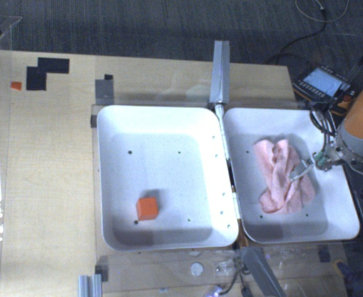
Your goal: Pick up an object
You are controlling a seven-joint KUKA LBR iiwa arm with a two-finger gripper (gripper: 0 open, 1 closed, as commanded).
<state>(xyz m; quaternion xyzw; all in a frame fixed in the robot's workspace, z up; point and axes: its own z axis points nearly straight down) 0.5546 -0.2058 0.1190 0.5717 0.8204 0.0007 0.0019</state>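
A crumpled pink cloth lies in the right bin, stretching from its middle toward the front. My gripper reaches in from the right and its tip sits low on the cloth's right edge, touching or just above the fabric. An orange cube rests in the left bin, near its front left part, far from the gripper.
The arm's orange band hangs over the right bin's right rim. A metal divider post stands behind the seam between the bins. A small screen device with cables sits at the back right. Black and orange markers lie on the bench's left.
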